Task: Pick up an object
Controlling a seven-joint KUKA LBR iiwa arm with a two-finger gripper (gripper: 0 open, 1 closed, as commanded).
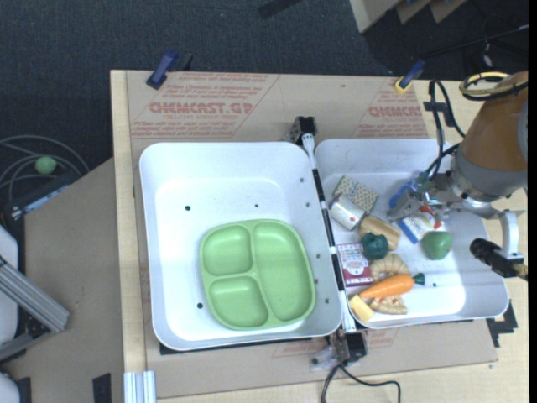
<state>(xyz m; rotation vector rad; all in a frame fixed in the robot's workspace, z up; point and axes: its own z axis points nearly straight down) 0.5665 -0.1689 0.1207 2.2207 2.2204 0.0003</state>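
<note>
Presently the claw is seen low over the right bin, at its upper middle, carried there by the grey arm that comes in from the right with its orange band above the wrist. Whether anything is gripped, or how the claw is set, cannot be told, since the tip is a small dark-and-blue tangle against the clutter below. It is judged to be placed there because the objects are gathered in the left half of that bin, so a descent at this spot puts it within reach of several at once. Just below it a small blue and white packet lies flat, and this is taken as the likeliest thing to be picked, being nearest the tip; it looks thin and slanted, with a red mark at one end. Just beside it to the right a green round fruit rests on the bin floor. Further left, a patterned box, a white cylinder, a dark green toy and a red-and-white carton are crowded near the divider, and an orange carrot lies across a pale, lumpy item at the bottom. Beyond the divider, the left bin holds a green sectioned plate, set flat. Both bins are borne side by side on the desk.
</note>
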